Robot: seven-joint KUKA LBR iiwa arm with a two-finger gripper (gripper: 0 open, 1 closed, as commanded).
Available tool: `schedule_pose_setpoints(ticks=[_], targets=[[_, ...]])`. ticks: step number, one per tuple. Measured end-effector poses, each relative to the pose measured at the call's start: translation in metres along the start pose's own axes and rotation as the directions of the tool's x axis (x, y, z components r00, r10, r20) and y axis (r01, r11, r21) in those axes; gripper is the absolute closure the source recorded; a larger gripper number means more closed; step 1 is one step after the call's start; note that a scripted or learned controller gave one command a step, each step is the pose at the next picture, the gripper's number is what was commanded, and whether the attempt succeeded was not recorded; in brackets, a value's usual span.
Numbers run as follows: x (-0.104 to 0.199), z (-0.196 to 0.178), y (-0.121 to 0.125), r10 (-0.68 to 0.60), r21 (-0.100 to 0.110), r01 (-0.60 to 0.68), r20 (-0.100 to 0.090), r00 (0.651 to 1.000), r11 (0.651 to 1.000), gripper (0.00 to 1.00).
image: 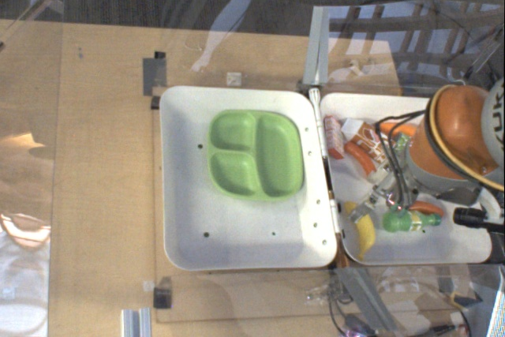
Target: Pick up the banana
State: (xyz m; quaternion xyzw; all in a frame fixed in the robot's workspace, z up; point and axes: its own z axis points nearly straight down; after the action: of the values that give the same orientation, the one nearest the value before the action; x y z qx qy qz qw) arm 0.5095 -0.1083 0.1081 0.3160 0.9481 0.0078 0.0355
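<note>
One small yellow curved banana (pixel 364 234) lies at the right white bin's (pixel 465 255) front-left corner, beside a green bottle (pixel 402 222), gripper (pixel 385 195) just above among cables, its opening cannot be told; best descend centred over banana, clear of bin wall.

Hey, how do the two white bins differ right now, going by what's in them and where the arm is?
The left bin holds a single green divided plate; the right bin holds a jumble of small items, among them the banana near its front left corner. The arm hangs over the right bin, while the left bin lies open to view. Both are shallow, white and sit side by side.
</note>
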Motion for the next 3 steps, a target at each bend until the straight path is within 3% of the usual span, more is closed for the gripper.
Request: schedule_pose_setpoints(ticks=[1,2,3], targets=[[-0.001,-0.012,0.002,-0.002,-0.002,0.002,-0.001,1.000,1.000,1.00],[-0.001,-0.012,0.002,-0.002,-0.002,0.002,-0.001,1.000,1.000,0.00],[0.020,0.011,0.006,0.185,0.027,-0.185,-0.017,0.983,0.982,0.00]])
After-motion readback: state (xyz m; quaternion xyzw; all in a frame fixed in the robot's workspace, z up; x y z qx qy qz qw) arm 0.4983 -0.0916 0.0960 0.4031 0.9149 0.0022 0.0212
